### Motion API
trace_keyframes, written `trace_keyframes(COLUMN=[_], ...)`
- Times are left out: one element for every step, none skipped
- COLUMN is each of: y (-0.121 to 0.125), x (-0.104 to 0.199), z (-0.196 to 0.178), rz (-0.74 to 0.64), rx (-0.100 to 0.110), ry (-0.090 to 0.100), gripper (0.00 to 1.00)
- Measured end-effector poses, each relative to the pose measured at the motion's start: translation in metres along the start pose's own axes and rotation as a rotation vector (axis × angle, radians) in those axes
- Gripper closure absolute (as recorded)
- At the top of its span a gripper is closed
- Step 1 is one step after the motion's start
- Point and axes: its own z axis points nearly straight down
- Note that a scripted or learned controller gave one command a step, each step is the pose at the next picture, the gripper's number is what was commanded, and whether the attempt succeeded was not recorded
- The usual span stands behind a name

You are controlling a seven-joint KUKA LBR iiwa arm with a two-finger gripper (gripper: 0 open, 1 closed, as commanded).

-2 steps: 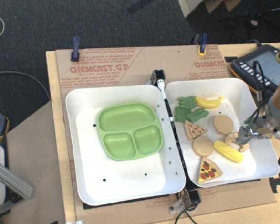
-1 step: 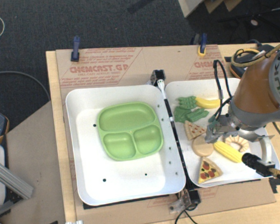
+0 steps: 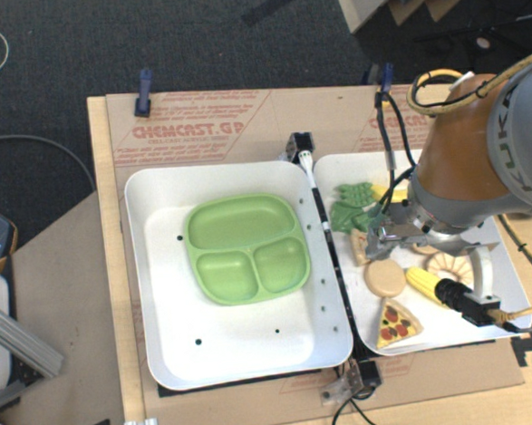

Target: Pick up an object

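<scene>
Over the right bin, nothing lifted yet

At right of frame the arm (image 3: 479, 147) hangs low over the right bin (image 3: 515, 262), its gripper (image 3: 397, 234) down among the toy food; whether it grasps anything I cannot tell, so the pick looks unfinished. The left bin (image 3: 153, 288) holds a green divided plate (image 3: 247, 248). Crowded beneath the gripper: green leafy piece (image 3: 352, 206), tan round cookie (image 3: 385, 278), corn cob (image 3: 425, 283), pizza slice (image 3: 397, 321) at lower right – close neighbours may spoil a clean grab
</scene>
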Motion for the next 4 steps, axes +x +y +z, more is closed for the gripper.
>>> trace_keyframes(y=[0.000,-0.020,-0.005,-0.029], x=[-0.004,0.110,0.239,0.266], z=[-0.008,-0.004,-0.130,0.108], rz=[0.005,-0.005,-0.007,0.004], rx=[0.002,0.008,-0.010,0.009], ry=[-0.002,0.003,0.006,0.001], gripper=[1.00,1.00,1.00,1.00])
